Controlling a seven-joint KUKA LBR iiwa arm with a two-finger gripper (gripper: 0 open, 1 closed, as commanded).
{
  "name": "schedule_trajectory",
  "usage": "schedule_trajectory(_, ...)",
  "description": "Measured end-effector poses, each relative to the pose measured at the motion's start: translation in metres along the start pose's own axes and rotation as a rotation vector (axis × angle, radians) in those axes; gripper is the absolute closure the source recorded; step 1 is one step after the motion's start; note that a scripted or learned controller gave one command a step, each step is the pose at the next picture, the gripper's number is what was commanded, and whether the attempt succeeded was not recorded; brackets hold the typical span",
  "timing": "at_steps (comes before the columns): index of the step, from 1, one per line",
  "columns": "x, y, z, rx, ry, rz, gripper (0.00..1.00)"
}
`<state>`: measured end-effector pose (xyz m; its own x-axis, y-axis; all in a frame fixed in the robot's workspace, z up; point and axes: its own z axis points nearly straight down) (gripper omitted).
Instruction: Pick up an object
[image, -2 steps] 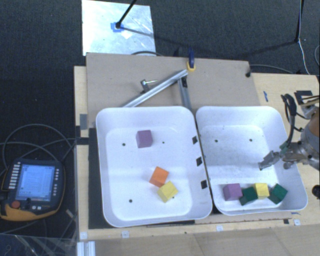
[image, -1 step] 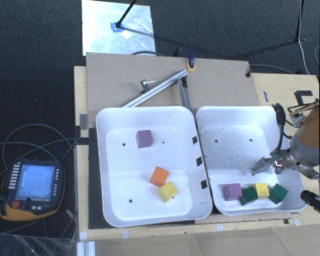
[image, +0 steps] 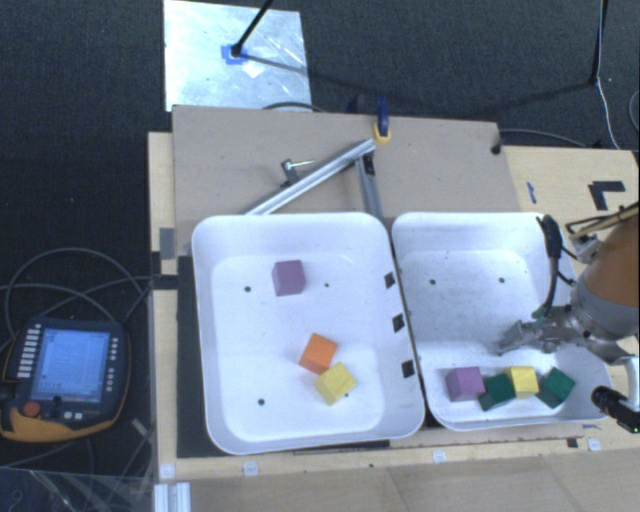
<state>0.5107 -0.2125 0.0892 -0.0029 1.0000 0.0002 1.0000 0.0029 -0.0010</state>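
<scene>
Two shallow white bins sat side by side on the bench, the left bin (image: 215, 300) filling the middle of the frame and the right bin (image: 440, 240) lying just beside it toward the right edge. In the left bin a purple cube (image: 288, 277) rested alone in the upper middle, well apart from an orange cube (image: 319, 353) lower down, which touched a yellow cube (image: 335, 383) at its lower right corner. Along the lower wall of the right bin a row of small blocks lay close together: a purple block (image: 464, 382) at the left, then a dark green block (image: 496, 390) touching it, a yellow block (image: 523, 380) just beside that, and another green block (image: 556, 386) at the right end. The arm (image: 608, 290) came in from the right edge of the frame, its orange band showing above the grey wrist, and the gripper (image: 520, 338) hung over the right bin, just above the row of blocks and nearest the yellow block. Whether the claw stood apart or together could not be told from this slanted view, and no block showed between its tips. A teach pendant (image: 65, 375) with a lit screen lay on the dark floor at the lower left, and a metal bar (image: 310, 178) lay slanted on the bench above the left bin.
</scene>
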Motion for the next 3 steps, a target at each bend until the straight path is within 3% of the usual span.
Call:
schedule_trajectory(1, -0.001, 0.001, -0.012, -0.005, -0.002, -0.002, 1.0)
schedule_trajectory(3, 0.003, 0.01, -0.102, -0.007, -0.003, -0.002, 1.0)
